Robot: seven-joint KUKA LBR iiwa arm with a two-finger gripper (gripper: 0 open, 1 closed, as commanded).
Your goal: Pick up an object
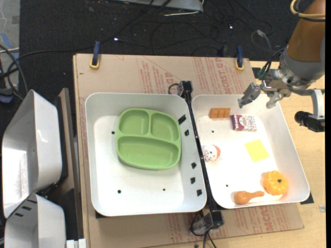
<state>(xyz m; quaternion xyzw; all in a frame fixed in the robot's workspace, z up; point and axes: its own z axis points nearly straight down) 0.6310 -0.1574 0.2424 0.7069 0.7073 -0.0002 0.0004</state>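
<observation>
Camera view: gripper (260, 95), fingers spread and holding nothing, hovers at the right bin's (292, 143) far rim, just beyond the small box (243, 122), likely its pick.

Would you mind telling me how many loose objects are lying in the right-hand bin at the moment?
6: an orange block at the top, a small carton beside it, a yellow square mid-bin, a white-and-red toy by the left wall, a pumpkin and an orange gourd at the bottom.
</observation>
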